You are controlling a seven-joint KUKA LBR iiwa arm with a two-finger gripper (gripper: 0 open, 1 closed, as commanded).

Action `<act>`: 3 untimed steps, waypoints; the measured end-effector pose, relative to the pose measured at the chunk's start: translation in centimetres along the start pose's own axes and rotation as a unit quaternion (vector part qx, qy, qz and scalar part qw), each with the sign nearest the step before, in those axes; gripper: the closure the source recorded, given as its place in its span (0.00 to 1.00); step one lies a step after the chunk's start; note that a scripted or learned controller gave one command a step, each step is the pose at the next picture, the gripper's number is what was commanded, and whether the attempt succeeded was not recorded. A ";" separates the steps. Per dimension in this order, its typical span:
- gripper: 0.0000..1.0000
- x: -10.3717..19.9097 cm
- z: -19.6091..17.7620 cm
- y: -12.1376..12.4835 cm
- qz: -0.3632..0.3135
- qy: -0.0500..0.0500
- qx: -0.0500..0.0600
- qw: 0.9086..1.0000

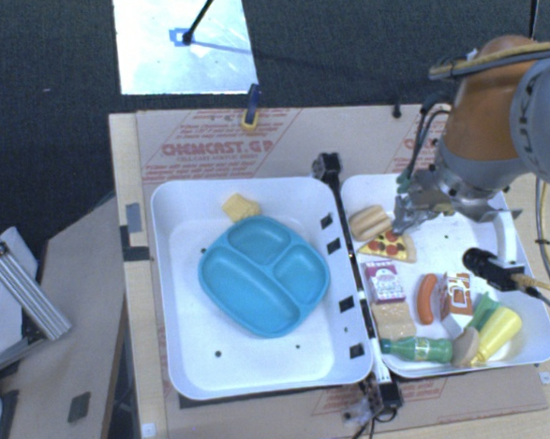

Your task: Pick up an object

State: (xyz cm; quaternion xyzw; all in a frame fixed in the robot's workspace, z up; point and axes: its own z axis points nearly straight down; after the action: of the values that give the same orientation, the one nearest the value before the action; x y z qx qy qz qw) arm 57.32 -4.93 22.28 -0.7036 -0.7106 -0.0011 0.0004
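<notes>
The pizza slice [391,246] lies flat in the right bin [537,336], near its upper-left corner, just below the hot dog [369,222]. Its long axis runs roughly left to right in the camera view, with the crust edge toward the right and the tip toward the left divider. The gripper [404,216] hangs directly above it, between the hot dog and the slice; the state of the jaws cannot be determined. Nothing appears lifted, so the pick is judged not yet done: descent, closure and lift remain. The left bin [186,361] holds a blue tray [263,276].
</notes>
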 end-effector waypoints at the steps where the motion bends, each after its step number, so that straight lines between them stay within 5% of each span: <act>1: 1.00 6.3 -0.2 1.4 -0.001 0.000 -0.001 1.000; 3: 1.00 4.4 0.8 1.0 0.005 -0.001 0.001 1.000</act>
State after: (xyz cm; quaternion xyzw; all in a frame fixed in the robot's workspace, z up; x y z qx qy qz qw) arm 58.29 -0.54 21.50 -0.7071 -0.7071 0.0002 -0.0001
